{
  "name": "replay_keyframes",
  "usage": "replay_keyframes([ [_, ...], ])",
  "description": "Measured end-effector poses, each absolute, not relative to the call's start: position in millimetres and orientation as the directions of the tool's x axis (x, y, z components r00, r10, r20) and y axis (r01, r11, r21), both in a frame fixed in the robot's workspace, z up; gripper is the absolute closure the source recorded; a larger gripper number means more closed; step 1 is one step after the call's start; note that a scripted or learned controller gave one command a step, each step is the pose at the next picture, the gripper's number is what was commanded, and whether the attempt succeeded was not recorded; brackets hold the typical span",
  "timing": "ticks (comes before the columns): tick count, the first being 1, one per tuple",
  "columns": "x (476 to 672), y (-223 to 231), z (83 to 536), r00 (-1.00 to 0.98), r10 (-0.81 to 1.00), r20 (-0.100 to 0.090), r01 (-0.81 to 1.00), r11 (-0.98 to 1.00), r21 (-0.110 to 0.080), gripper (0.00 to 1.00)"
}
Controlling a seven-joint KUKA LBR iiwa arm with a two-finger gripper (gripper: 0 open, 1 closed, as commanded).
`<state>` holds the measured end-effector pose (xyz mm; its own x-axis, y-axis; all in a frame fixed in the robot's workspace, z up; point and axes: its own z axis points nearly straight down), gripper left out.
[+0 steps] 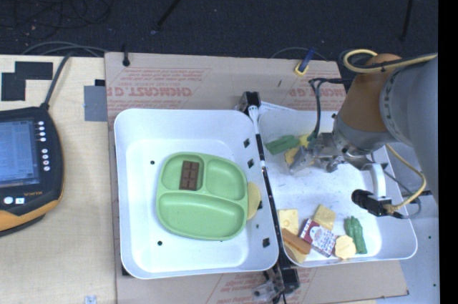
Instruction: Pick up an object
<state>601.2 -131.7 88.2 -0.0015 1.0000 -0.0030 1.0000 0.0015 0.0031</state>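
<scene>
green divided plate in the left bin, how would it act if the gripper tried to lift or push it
The green divided plate looks like rigid moulded plastic, so probably stiff and light. It lies flat and wide, so it would likely slide rather than tip. Its low rim may be hard to pinch, and the brown piece could shift.

— What's the arm look like from your end?
— I see a thick grey arm (pixel 413 99), an orange band (pixel 363 99) above the wrist, yellow and black cables looped alongside, and metallic gripper (pixel 309 156) hardware.
</scene>
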Motion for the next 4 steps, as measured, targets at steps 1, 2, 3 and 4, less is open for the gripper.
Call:
replay_keyframes([
  [1, 645.5, -114.0, 87.9, -0.003, 1.0, 0.001, 1.0, 0.003, 0.001, 0.0],
  [2, 644.0, -114.7, 98.1, -0.003, 1.0, 0.001, 1.0, 0.003, -0.003, 1.0],
  [3, 643.8, -114.3, 97.6, -0.004, 1.0, 0.001, 1.0, 0.004, -0.004, 0.0],
  [4, 569.7, -132.5, 88.1, 0.004, 1.0, 0.002, 1.0, -0.004, -0.004, 0.0],
])
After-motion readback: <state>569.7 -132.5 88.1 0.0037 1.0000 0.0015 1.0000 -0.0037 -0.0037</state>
